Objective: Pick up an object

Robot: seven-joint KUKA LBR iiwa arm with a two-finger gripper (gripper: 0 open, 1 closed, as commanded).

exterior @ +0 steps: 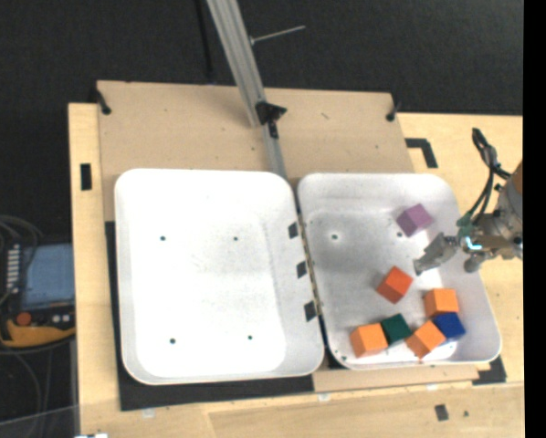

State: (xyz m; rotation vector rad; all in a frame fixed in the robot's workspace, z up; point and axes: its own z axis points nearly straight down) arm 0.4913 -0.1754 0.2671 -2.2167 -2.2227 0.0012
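The right bin (pixel 346 208) holds several small blocks. A purple block (pixel 414 218) lies toward its far side and a red-orange block (pixel 394 284) sits near its middle. Along the near edge are an orange block (pixel 369 338), a green block (pixel 396 328), a second orange block (pixel 427 338), a blue block (pixel 448 325) and a third orange block (pixel 442 301). My gripper (pixel 452 257) hangs over the bin's right side, open, with nothing between its fingers. It is right of the red-orange block and just above the third orange block.
The left bin (pixel 209 272) lies beside the right one, with small clips along the shared edge. A slanted metal rail (pixel 241 57) runs from the top of the view down to the bins' far edge. Cables and a blue box (pixel 45 276) sit off the bench at left.
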